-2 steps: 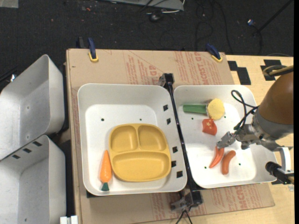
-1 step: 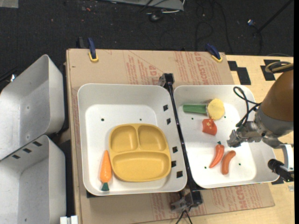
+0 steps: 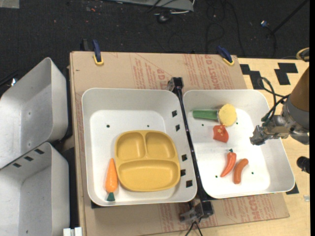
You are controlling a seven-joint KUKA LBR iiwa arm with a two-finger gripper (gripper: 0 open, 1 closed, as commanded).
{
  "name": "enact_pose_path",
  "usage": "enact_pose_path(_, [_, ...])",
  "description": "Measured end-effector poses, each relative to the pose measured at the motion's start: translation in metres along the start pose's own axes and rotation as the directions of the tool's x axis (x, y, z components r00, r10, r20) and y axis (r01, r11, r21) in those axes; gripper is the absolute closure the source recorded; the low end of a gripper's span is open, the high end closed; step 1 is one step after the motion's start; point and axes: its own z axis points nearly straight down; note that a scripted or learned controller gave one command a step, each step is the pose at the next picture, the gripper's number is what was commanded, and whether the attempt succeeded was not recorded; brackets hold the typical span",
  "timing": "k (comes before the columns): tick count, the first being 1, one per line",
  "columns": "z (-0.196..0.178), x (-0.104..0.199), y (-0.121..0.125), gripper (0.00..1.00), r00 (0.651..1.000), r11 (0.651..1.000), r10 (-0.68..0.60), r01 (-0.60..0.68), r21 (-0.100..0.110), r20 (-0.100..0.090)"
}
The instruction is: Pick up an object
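Honestly, nothing has been picked yet, so the candidates are listed front of the bench to back.

Sausage: the small reddish-brown toy sausage [image 3: 240, 170] is seen lying flat near the front of the right white bin [image 3: 275, 183]. It's judged light, smooth and a bit slippery; it's best taken across its middle. Long axis runs front-left to back-right.

Chili: the thin red-orange plastic chili pepper [image 3: 228, 163] is found just beside the sausage, on its left. It's likely stiff and very light, so the thicker upper half would be pinched. Tip is pointed toward the front-left.

Claw: the grey two-finger gripper [image 3: 257, 137] is seen over the right bin's right side, apart from every toy. How far open it is can't be made out, and nothing is seen held.

Strawberry: the red toy strawberry [image 3: 221, 133] is placed mid-bin. Short and chunky, no real axis.

Corn thing: the yellow round piece with a green handle [image 3: 216, 114] is laid farthest back, touching nothing. Handle is pointed left, long axis left-right; the handle is judged easiest to grab.
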Motion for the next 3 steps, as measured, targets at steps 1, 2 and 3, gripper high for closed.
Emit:
enact_pose_path(1, [-0.049, 0.007, -0.003, 1.0, 1.0, 1.0, -0.001, 0.001, 0.0, -0.001])
enact_pose_path(2, [-0.078, 0.007, -0.002, 1.0, 1.0, 1.0, -0.001, 0.001, 0.002, -0.001])
enact_pose_path(3, [-0.066, 0.07, -0.006, 1.0, 1.0, 1.0, -0.006, 0.006, 0.007, -0.004])
